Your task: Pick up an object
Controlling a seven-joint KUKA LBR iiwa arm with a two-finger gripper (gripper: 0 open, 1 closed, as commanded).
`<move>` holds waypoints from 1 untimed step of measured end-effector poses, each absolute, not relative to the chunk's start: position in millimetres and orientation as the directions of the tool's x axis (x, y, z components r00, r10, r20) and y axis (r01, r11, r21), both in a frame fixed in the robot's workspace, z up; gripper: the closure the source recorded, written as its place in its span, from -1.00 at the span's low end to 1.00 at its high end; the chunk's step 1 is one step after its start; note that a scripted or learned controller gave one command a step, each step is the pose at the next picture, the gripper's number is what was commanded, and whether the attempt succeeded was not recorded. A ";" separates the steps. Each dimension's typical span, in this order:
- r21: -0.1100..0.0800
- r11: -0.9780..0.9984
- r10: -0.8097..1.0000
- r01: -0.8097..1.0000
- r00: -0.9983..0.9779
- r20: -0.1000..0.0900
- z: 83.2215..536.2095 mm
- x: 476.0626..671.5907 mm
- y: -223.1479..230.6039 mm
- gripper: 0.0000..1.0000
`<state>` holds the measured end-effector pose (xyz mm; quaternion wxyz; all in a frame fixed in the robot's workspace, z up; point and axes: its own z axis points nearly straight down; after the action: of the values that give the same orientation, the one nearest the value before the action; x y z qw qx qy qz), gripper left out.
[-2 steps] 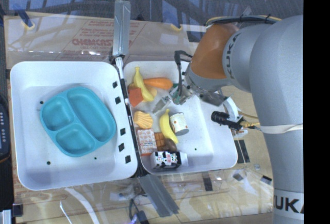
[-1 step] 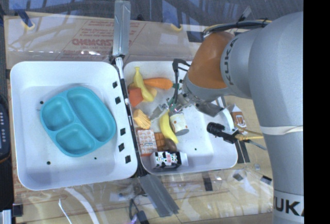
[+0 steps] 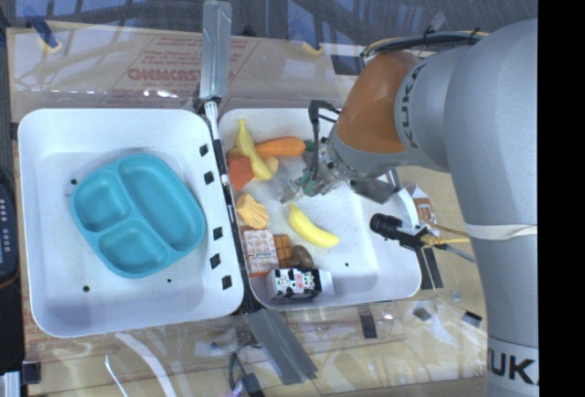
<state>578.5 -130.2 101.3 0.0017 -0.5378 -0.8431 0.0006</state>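
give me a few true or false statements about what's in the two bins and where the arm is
1. The blue divided plate lies in the left bin. True.
2. The orange carrot lies in the left bin. False: it lies in the right bin, near the far wall.
3. Two yellow bananas are in the right bin, one near the carrot and one closer to the middle. True.
4. The end effector hangs over the blue divided plate. False: it is over the right bin, between the two bananas.
5. The black and white carton sits at the near edge of the right bin. True.
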 end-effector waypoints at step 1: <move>-0.003 0.422 0.907 0.907 -0.422 0.002 101.1 578.4 -130.0 -1.00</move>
<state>578.4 -130.0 101.1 0.0018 -0.5378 -0.8431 0.0007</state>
